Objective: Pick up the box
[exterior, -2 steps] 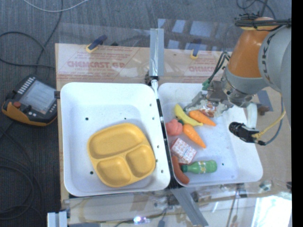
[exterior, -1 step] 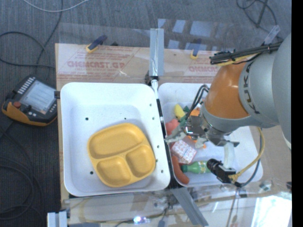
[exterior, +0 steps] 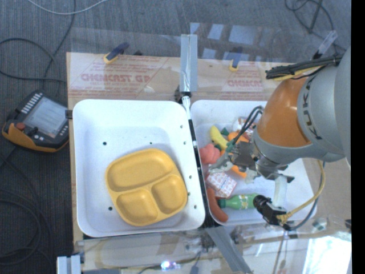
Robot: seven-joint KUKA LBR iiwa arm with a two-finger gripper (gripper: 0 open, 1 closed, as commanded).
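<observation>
Grey carpet with loose cables surrounds the worktop (exterior: 114, 73), which carries two shallow white bins side by side. Left bin (exterior: 91, 124) holds a yellow divided tray (exterior: 146, 185) and nothing else I can make out. Right bin (exterior: 311, 181) holds the clutter: a small box (exterior: 221, 183) with a red-and-white pattern near the bin's left wall, a green bottle (exterior: 238, 201) just below it, a red-orange piece (exterior: 209, 153) above it, and a yellow banana-like item (exterior: 218, 136) further up. My arm (exterior: 291, 124) reaches in from the right, orange band over the middle of this bin. My pincer (exterior: 239, 157) hangs low among the items, just up and right of the box (close beside it, contact uncertain). Pincer state: I cannot tell whether it is spread or closed, since the wrist body blocks that area from this slant. Progress, as I judge it: approach looks largely done, but the pick is not. The box lies flat on the bin floor, nothing visibly around it. Remaining: centre over the box, close on it, lift clear. Risk noted: the bottle and the red-orange piece crowd the box, so a stray grasp seems likely.
</observation>
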